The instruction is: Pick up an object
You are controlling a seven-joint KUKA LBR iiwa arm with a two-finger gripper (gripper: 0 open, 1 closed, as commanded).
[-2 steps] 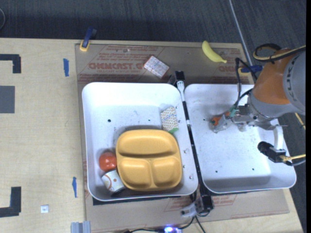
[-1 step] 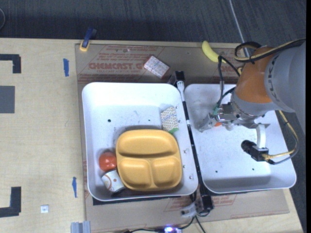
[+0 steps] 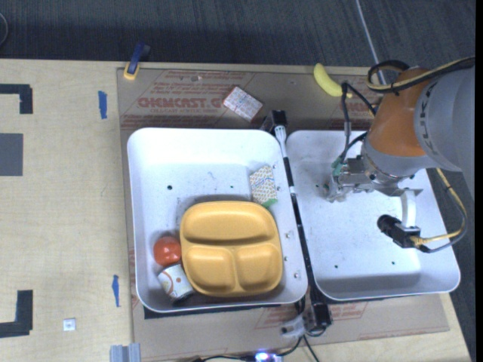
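Note:
The left bin [image 3: 143, 157] holds a yellow divided tray [image 3: 230, 246] at its front. A red-orange ball [image 3: 166, 249] and a small white and orange object [image 3: 175, 281] lie against the tray's left side. A small patterned packet [image 3: 263, 184] rests by the bin's right wall, just behind the tray. My gripper [image 3: 336, 187] hangs low over the upper left part of the right bin [image 3: 362, 277], pointing down, with the orange-banded wrist [image 3: 396, 127] behind it. Nothing shows between its tips.
A patterned card [image 3: 241, 102] lies on the cardboard behind the left bin. A yellow banana-shaped item [image 3: 327, 79] sits behind the right bin. A black cable fitting [image 3: 398, 231] hangs from the arm over the right bin. A blue clip [image 3: 136, 59] marks the cardboard's back left corner.

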